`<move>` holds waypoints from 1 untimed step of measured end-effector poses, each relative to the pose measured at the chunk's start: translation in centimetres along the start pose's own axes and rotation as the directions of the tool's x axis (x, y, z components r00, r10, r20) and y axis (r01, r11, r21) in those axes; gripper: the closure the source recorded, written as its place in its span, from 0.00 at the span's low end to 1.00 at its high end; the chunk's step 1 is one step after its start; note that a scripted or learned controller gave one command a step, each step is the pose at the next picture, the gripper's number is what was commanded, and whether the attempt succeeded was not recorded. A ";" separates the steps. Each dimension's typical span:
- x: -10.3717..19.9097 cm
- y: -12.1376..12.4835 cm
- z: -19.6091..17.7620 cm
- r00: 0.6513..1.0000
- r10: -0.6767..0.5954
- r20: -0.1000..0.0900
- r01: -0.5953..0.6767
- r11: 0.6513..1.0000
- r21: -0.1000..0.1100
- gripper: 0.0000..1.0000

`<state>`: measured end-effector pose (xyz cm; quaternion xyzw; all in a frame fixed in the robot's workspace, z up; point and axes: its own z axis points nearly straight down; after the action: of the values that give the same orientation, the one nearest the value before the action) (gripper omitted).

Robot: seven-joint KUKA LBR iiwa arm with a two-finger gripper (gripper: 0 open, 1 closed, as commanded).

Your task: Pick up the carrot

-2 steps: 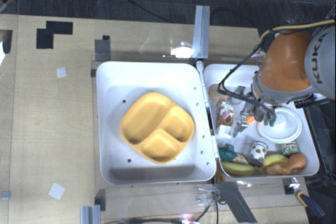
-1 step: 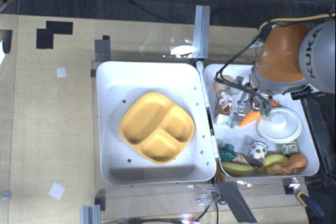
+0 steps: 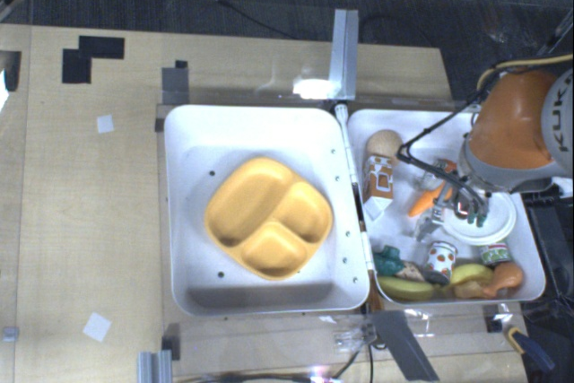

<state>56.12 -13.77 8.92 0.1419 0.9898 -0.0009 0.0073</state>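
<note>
**Claw low over the right bin, carrot just beside it**

Left part of the tabletop (image 3: 81, 220): pale wood, a few black marks near the top-left corner, small pale tags scattered on it.

Left bin (image 3: 184, 282): holds one yellow three-compartment plate (image 3: 269, 217), sitting roughly centred and turned at an angle.

Metal post (image 3: 344, 54) stands at the top of the divide between the two bins.

Right bin (image 3: 538, 278), left to right: a beige egg-like item (image 3: 384, 142) near the top-left corner, an orange-and-white carton (image 3: 380, 178) just below it, a teal object (image 3: 387, 261) lower down, and a yellow banana (image 3: 405, 288) along the bottom wall. The carrot (image 3: 422, 200) lies mid-bin, tilted, small and orange. A small printed can (image 3: 440, 258) stands below it. A round white lid-like disc (image 3: 489, 224) is to the right, and a brown-orange item (image 3: 504, 278) sits in the bottom-right corner.

The arm comes in from the right, orange band above the wrist. The claw (image 3: 453, 204) is down in the right bin, just right of the carrot and partly over the white disc. Nothing visible between its fingers; can't tell how wide they're set, too cluttered and small. Carrot looks like it's lying in the bin, not gripped.
</note>
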 end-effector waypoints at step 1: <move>-0.3 0.3 -1.3 1.000 -0.008 0.007 0.008 1.000 -0.002 1.00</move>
<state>56.44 -13.51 10.24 0.1378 0.9904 -0.0003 0.0109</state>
